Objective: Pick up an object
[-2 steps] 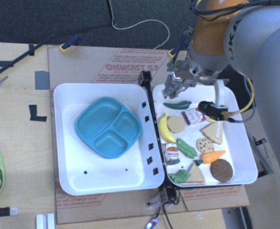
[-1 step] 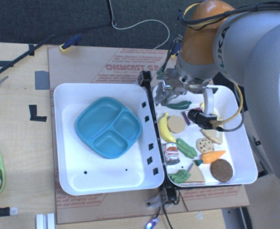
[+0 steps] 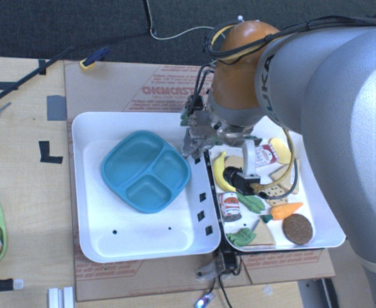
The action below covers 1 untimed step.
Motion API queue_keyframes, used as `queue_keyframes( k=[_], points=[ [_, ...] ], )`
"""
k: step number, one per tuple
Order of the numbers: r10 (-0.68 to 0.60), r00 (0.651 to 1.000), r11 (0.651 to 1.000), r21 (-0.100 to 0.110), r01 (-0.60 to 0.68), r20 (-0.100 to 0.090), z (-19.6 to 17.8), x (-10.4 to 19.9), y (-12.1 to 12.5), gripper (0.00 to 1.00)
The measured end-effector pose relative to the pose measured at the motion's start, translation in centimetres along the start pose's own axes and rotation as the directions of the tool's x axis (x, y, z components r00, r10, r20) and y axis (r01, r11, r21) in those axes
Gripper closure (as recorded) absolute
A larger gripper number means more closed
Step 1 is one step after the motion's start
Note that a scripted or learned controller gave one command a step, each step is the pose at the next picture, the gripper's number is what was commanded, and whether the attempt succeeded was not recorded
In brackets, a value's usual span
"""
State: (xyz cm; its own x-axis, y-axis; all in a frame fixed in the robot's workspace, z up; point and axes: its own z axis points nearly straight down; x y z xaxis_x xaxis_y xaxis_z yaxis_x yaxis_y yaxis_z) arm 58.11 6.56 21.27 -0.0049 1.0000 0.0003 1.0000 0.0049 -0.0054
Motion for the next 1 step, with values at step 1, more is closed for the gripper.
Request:
queue_keyframes(
  k=[1],
  points=[
    [0.003,1.0,1.0,-0.003,-0.003,0.0,-0.11,-0.26,0.12,0.0]
  ],
)
